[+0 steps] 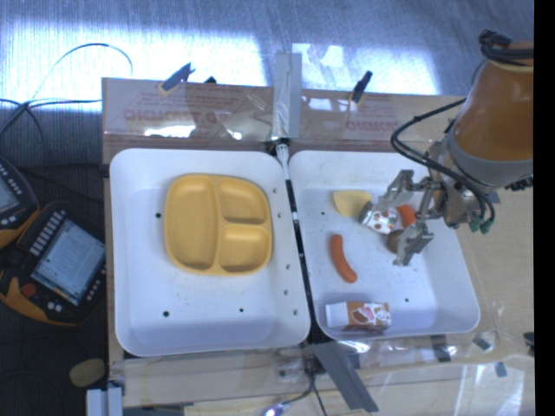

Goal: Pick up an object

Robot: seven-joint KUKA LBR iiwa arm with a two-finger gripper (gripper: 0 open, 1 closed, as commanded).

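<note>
Orange sausage (342, 258) lengthwise up-down, top tilted slightly left.

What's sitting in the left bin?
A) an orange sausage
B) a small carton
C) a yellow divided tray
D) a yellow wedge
C: the yellow tray lies in the left bin, while the sausage, carton and wedge all lie in the right bin.

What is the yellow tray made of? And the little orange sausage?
The yellow tray looks like hard plastic: one smooth, slightly shiny piece with three moulded sections. The orange sausage is probably toy plastic or rubber, since its colour is even and glossy, though the picture can't settle which.
</note>
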